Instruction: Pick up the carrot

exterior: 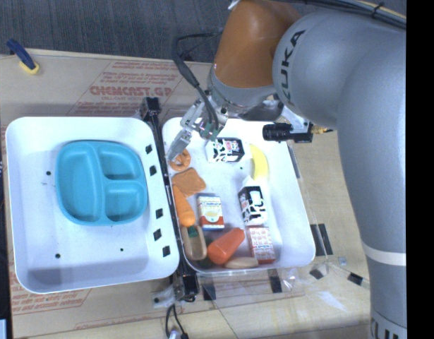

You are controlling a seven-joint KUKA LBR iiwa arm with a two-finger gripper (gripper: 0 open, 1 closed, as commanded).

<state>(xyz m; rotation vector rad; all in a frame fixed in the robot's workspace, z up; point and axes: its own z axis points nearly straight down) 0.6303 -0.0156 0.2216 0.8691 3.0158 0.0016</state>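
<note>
progress: pick not yet made | tool (190,131): over right bin's (301,210) far-left corner, grip state cannot tell | carrot (183,208): lying below the tool along bin's left wall, ungrasped | left: descend, grasp, lift

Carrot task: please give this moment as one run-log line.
carrot: lying in right bin | gripper: above bin's far left corner | grasp: none

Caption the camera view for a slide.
Gripper hovers above the right white bin, beyond the long orange carrot.
</note>
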